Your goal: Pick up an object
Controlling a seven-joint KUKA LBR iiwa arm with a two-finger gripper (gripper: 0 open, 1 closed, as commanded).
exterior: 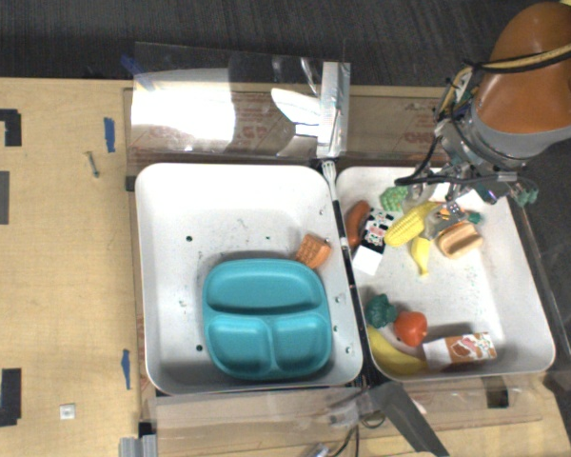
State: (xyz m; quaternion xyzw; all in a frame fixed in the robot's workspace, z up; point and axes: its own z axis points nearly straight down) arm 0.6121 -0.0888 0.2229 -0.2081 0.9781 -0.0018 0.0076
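Here, listed by size. Grey arm with orange band (533, 69): enters from the right, poised over the far right corner of the right bin. Left shallow white bin (162, 255): holds a teal three-compartment plastic tray (265, 319) near its front, and a small ridged orange piece (313, 250) just beside the tray's far right corner. Right shallow white bin (514, 293): holds the toy foods. Far group, near the gripper (462, 193): yellow corn cob (406, 225), hot dog in a bun (458, 239), red-brown sausage (357, 219), green leafy piece (394, 198), black-and-white carton (375, 233). Near group: yellow banana (392, 352), red tomato (411, 327), small green broccoli (379, 310), orange-and-white juice box (468, 347). Gripper jaws: state cannot be made out.
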